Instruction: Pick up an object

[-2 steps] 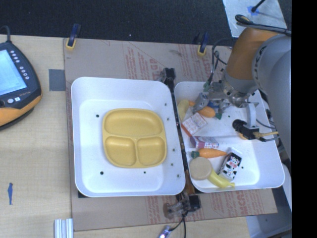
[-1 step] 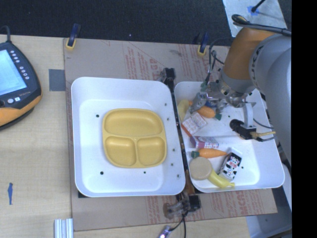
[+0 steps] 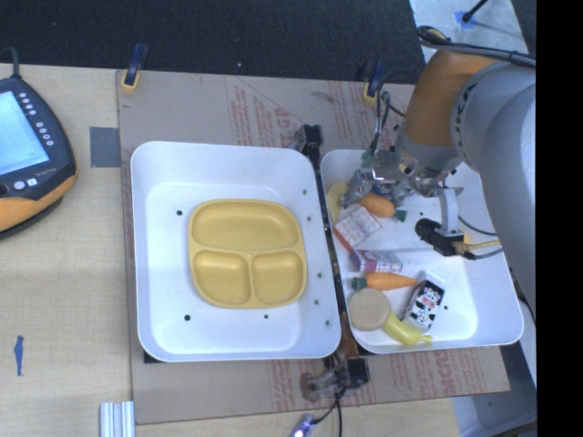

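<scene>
Round tan disc (image 3: 370, 309) at right bin's (image 3: 492, 330) near edge | gripper (image 3: 375, 188) over far-left corner, finger spread: cannot tell | small orange piece (image 3: 378, 206) just beneath-right, long axis roughly left-right

Both bins are plain white: the left bin (image 3: 155, 244) and the right bin (image 3: 492, 308). In the left one sits a pale yellow divided tray (image 3: 247, 251). In the right one, an orange carrot (image 3: 392, 281) lies by a beige disc (image 3: 370, 309), and lower right a black-and-white patterned packet (image 3: 424, 304). The table (image 3: 64, 317) is light wood, and the arm (image 3: 460, 107) is grey with an orange band.
</scene>
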`<state>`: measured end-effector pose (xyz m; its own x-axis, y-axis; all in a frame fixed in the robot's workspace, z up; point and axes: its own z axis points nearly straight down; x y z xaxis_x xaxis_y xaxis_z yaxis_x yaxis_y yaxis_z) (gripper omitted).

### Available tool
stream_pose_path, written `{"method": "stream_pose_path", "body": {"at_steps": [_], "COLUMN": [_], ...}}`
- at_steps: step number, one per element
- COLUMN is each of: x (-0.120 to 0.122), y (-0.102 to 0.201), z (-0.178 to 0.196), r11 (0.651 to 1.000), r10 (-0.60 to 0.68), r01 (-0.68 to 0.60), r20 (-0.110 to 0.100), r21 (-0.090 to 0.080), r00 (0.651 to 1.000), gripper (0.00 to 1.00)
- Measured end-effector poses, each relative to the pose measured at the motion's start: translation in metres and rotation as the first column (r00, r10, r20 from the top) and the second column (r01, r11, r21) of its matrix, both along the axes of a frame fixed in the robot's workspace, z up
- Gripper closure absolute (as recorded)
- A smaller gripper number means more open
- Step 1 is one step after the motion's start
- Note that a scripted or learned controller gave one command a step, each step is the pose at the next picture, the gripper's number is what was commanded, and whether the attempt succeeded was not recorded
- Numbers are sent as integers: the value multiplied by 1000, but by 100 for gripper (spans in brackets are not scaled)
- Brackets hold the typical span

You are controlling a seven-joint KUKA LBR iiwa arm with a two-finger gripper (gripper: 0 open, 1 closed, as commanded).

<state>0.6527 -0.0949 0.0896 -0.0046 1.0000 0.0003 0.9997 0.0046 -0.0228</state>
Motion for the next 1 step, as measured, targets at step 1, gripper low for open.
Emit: {"method": "stream_pose_path", "body": {"at_steps": [1], "x": [0], "y": [-1], "z": [10], "r11": [1000], "r10": [1], "r01": [-1], "r20": [-1], "r21": [-1], "r00": [1000], "gripper": [100]}}
